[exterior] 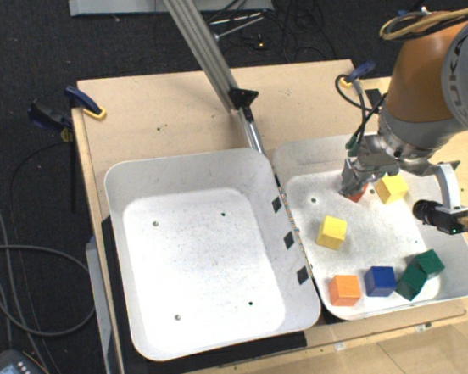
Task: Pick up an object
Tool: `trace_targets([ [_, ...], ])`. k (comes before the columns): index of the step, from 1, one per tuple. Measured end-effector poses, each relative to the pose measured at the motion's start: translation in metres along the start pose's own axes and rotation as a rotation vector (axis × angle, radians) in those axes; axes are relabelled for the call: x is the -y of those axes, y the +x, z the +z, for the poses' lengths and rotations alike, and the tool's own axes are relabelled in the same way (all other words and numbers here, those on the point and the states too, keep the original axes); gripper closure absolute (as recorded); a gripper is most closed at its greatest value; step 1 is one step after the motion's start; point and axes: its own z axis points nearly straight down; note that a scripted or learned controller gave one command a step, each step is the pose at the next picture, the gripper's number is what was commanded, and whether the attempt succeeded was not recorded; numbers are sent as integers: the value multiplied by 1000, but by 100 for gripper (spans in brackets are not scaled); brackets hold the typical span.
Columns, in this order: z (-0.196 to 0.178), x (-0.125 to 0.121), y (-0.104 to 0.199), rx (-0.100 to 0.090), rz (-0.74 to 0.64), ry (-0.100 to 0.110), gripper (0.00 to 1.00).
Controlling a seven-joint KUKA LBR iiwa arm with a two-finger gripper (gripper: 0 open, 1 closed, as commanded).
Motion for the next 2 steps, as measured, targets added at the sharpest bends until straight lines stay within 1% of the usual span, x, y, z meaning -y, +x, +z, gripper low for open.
trace_targets([
  [1,4,0,52,-2,-5,4,100],
  [2,-3,-3,97,-2,-5,2,100],
])
